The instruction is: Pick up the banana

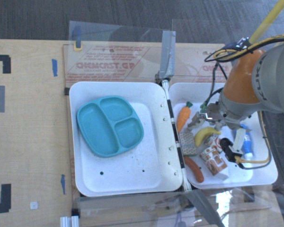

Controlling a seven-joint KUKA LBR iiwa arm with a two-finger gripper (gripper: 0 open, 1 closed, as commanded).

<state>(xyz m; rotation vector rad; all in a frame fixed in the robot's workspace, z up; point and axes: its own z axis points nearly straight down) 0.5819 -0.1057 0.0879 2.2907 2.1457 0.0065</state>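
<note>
Over the right-hand bin (270, 174), from the one camera fixed above the tabletop (28, 141), we see the grey arm (274, 79) with its orange band reaching in and bending down toward the clutter. Its claw (213, 122) sits low among the objects, just above and beside the banana (206, 136), but the wrist hides most of it, so we cannot tell how it is set or whether it has hold of anything. Nothing we can see is lifted clear of the bin.

That banana lies near the middle of the right bin, a short yellow curve. Just to its left, along the bin's inner wall, stands a carrot (182, 118); below the banana is a small printed carton (214, 159), and lower left a reddish sausage (195, 169). A blue-and-white tube (246, 143) lies to the right, close under the arm. Across the divider, the left bin (85, 174) carries a teal divided plate (110, 125), well apart from all this.

We judge the step in hand to be the approach and grasp. To do it well, we would centre the claw on the banana's middle, across its short width, and come straight down so neither the carton nor the carrot is caught alongside. We would close only once the banana is truly between the tips, then lift slowly and check that it comes up alone.
</note>
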